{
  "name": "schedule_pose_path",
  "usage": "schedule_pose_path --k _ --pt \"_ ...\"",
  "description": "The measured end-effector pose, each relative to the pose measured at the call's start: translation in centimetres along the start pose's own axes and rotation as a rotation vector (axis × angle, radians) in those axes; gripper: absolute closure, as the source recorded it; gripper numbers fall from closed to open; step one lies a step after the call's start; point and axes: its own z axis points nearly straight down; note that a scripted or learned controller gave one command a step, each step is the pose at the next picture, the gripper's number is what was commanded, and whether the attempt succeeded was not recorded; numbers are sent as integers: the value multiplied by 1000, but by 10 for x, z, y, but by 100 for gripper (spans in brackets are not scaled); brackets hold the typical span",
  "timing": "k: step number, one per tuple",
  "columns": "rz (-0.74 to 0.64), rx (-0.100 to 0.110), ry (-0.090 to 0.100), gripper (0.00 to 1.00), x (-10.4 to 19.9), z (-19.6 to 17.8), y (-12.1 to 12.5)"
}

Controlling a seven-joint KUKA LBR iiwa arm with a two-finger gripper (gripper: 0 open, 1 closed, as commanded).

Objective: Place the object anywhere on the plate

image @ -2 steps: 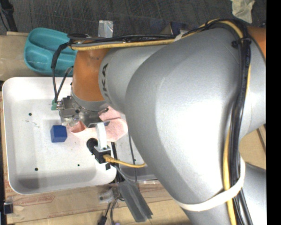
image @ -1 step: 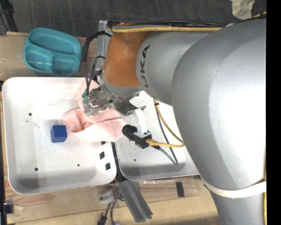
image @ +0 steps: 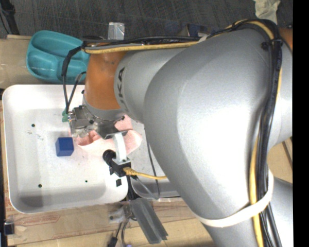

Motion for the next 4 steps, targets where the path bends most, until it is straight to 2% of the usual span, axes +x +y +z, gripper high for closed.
schedule_pose_path --k 1,2,3,4 --pt "-204 -9 -1 100 -46 -54 -7" --pt "-42 -25 0 100 22 25 -8" --pt "-269 -8 -1 100 -39 -46 9" --pt "-300 -26 -3 100 30 52 16"
